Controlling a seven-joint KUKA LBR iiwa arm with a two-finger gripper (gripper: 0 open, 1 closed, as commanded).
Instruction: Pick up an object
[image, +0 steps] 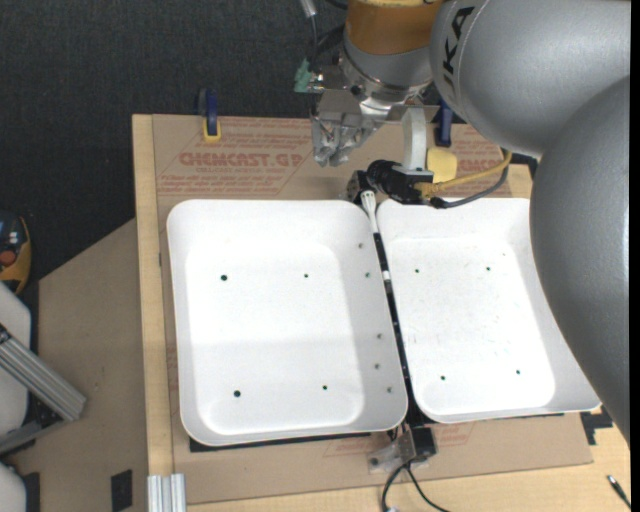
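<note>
My gripper (333, 148) hangs high over the brown board (240, 155), just behind the back right corner of the left bin (190, 300). It is raised well above the bench and I see nothing in it. The left bin's white floor shows small dark dots. The right bin (560, 395) lies beside it, its floor also white with small dark dots. My grey arm reaches in from the upper right and covers the right bin's far right side.
Two blue clamps (209, 110) (443, 122) stand on the board's back edge. The bins' inner rims meet along a dark seam (388, 300). Metal rails (40, 375) lie off the bench at the left.
</note>
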